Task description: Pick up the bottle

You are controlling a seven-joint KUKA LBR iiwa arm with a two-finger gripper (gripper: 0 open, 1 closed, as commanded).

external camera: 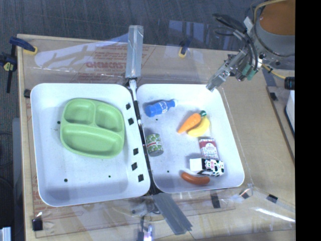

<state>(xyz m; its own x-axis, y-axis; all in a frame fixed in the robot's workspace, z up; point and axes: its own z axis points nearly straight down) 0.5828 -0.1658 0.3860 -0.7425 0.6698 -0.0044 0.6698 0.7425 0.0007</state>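
A small blue bottle [159, 107] lies on its side near the back left of the right bin [231, 134], cap pointing right. My gripper [214, 83] hovers over the back right corner of that bin, well to the right of the bottle and apart from it. Nothing shows between its fingers.
The right bin also holds a toy carrot [189, 123], a yellow piece [199, 127], a green can [154, 144], a red carton [207, 147], a black-and-white box [208, 165] and a sausage [195, 178]. A green divided plate [93, 127] lies in the left bin [45, 174].
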